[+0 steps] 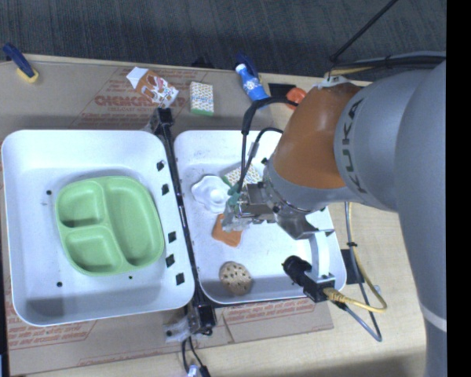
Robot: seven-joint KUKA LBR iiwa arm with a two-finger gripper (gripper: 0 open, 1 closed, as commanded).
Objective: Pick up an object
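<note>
The right bin (204, 144) holds three things. A clear, whitish plastic piece (209, 192) lies near its left wall. An orange block (224, 231) rests just below it, toward the middle. A brown speckled ball (235, 277) sits near the front edge. My gripper (237, 213) hangs low over the bin, directly above the orange block's upper right edge and beside the clear piece. The wrist hides whatever lies under it. In the left bin (23, 210) lies a green divided plate (108, 224).
Behind the bins, on the cardboard, are a blue clamp (251, 81), a small green-white packet (202, 98) and a red-white wrapper (152, 89). Another blue clamp (20, 63) is at the far left corner. Black clips (175, 210) line the wall between the bins.
</note>
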